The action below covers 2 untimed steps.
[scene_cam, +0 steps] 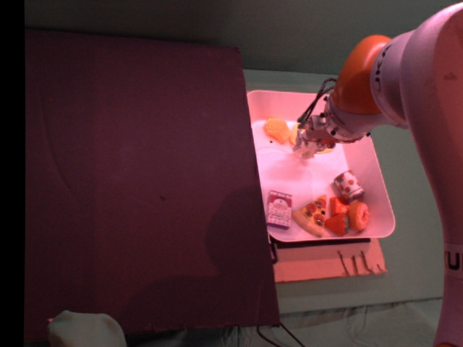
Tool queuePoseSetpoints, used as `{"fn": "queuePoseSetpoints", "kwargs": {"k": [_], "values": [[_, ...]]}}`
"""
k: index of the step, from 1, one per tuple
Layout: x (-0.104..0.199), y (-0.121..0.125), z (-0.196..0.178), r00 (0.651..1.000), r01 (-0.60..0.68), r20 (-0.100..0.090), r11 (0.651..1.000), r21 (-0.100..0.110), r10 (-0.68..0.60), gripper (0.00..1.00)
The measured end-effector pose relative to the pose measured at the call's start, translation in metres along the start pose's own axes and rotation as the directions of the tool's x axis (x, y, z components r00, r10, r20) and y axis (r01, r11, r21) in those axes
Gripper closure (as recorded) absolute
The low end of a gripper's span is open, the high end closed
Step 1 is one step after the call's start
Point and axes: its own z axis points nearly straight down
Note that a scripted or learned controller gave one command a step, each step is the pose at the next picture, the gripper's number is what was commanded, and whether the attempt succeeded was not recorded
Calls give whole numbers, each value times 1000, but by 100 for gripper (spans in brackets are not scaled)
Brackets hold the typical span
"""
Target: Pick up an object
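Although the task names no particular object, the claw (307, 149) hangs low over the far end of the right-hand white bin (381, 186), just beside an orange, rounded toy (277, 129) and above a pale yellowish piece (296, 136) partly hidden by the wrist; whether the claw is open or closed, or has hold of anything, cannot be told at this resolution. The orange toy is the likeliest candidate. It appears to be moulded plastic play food: probably light, stiff and smooth-skinned, so it may slip under a shallow pinch; a grip across its narrower waist, from above, would seem safest.

At the bin's near end lie a flat printed carton (279, 208), a pizza-slice toy (312, 216), a small printed can (349, 186) on its side, a ring doughnut (358, 215) and red, strawberry-like pieces (336, 224). The last four lie close together, some touching. The carton is thin and lies flat, offering little edge; the can is cylindrical and may roll.

A dark matte board (137, 186) covers the left portion of the worktop. The grey arm (427, 56), with its orange band (362, 71), enters from the right.
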Motion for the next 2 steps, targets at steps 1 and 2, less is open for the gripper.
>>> {"fn": "queuePoseSetpoints", "kwargs": {"k": [1, 2], "values": [[0, -5, -52, 1000, 4, -5, 1000, 22, -4, 100], [-3, -6, -117, 1000, 4, -5, 1000, 20, -4, 100]]}}
